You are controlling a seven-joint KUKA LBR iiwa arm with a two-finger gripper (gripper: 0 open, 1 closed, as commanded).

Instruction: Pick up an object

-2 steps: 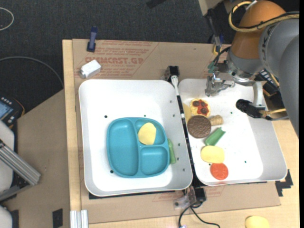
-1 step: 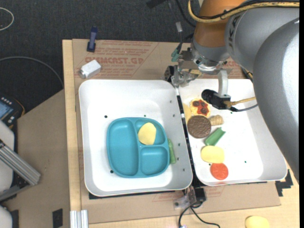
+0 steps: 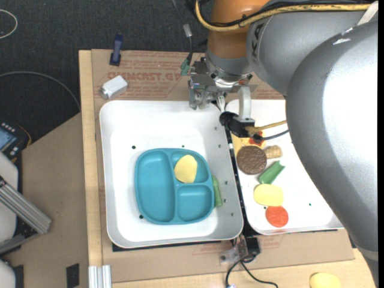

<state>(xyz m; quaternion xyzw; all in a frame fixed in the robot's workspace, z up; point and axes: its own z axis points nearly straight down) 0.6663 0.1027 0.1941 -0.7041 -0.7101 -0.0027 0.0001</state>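
My gripper hangs over the back of the wall between the two bins, open, with nothing between its fingers. In the left bin lies a blue divided tray with a pale yellow piece in its upper right compartment. A thin green piece lies by the tray's right edge. The right bin holds a brown round disc, a green piece, a yellow lump, a red-orange round and a tan piece. A yellow and red item sits partly under the gripper.
The grey arm covers the right bin's back and right side. On the cardboard behind the left bin lie a small white block and a blue item. A yellow object lies at the front right, off the bins.
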